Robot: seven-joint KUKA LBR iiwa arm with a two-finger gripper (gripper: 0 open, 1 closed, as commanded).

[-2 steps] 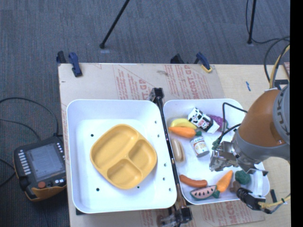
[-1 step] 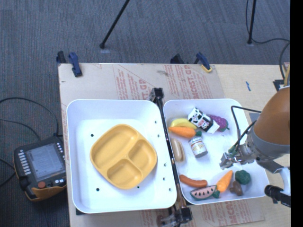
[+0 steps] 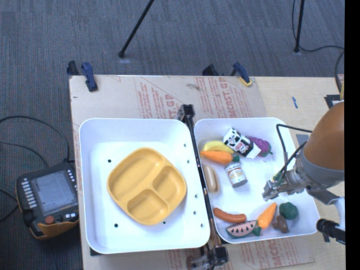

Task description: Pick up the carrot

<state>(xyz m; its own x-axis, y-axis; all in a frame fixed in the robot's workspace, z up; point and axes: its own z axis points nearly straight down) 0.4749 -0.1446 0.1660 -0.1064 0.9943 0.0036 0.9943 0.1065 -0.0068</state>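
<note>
Two orange carrot-like pieces lie in the right bin (image 3: 256,122). One carrot (image 3: 218,156) with a green end lies near the bin's left side, just below a yellow banana (image 3: 216,146). A second tapered orange piece (image 3: 266,215) lies tilted near the front right. My gripper (image 3: 271,189) hangs over the right bin, a little above and behind that second piece and to the right of a small can (image 3: 236,175). Nothing shows in its grasp.
The right bin also holds a cow-patterned carton (image 3: 238,142), a purple item (image 3: 260,145), a bun (image 3: 211,179), a sausage (image 3: 229,215), a watermelon slice (image 3: 242,229) and a green piece (image 3: 288,210). The left bin (image 3: 93,151) holds a yellow divided plate (image 3: 146,185).
</note>
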